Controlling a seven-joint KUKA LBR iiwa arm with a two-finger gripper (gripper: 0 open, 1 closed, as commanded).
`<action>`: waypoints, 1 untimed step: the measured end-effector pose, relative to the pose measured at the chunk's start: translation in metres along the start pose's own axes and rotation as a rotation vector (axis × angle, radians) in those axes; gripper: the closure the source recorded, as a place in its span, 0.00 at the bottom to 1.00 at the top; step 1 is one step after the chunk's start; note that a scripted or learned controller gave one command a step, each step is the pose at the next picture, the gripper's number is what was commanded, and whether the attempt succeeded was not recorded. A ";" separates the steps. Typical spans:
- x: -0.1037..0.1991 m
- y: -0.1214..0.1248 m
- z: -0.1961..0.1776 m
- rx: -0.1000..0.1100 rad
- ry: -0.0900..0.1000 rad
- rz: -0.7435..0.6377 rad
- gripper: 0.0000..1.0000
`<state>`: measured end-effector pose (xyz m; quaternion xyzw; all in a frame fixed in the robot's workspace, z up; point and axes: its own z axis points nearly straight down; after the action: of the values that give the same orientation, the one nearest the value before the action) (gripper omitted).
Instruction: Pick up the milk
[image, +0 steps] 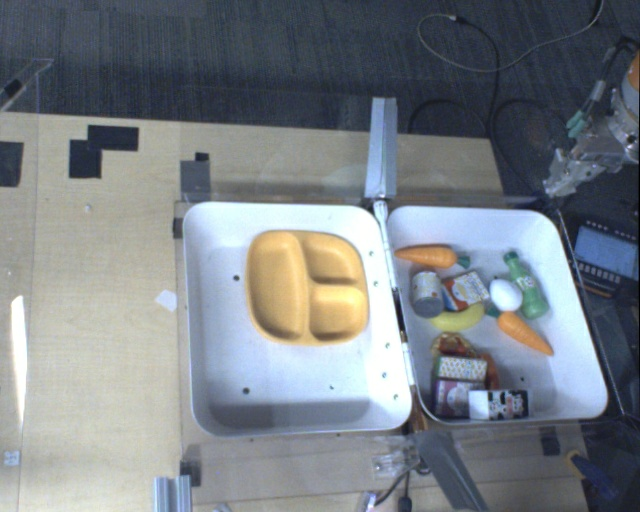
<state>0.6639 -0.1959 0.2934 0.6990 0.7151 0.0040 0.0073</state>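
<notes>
- The milk (497, 404) is, I judge, the small white carton with dark print. It lies on its side in the right bin (585, 392), close to that bin's front wall and about midway along it.
- Touching its left end is a pinkish packet (452, 398). Just behind that are a patterned box (462, 368) and a dark snack bag (455, 346). The milk's right side and the bin floor toward the front right corner are bare.
- Further back in the same bin, a carrot (525, 333), a banana (458, 318), an egg (505, 295), a green bottle (526, 286), a can (427, 292) and a second carrot (427, 256) lie well apart from the milk.
- The left bin (215, 400) holds a yellow divided tray (305, 287), which plays no part here.
- The gripper (570, 178) hangs beyond the back right corner of the right bin, off over the bench edge and far from the milk. It is blurred, so I cannot tell whether it is released or clenched. Nothing shows in its hold.
- Step in hand: the approach looks not yet begun, and the milk is untouched.
- The next move likely calls for carrying the gripper over the bin to its front wall. It should then descend across the carton's narrow width from the free right side, keeping off the packet and the wall.
</notes>
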 end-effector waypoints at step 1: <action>-0.008 -0.087 0.028 0.012 0.002 0.363 1.00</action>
<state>0.5776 -0.2058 0.2639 0.8167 0.5771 0.0015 0.0017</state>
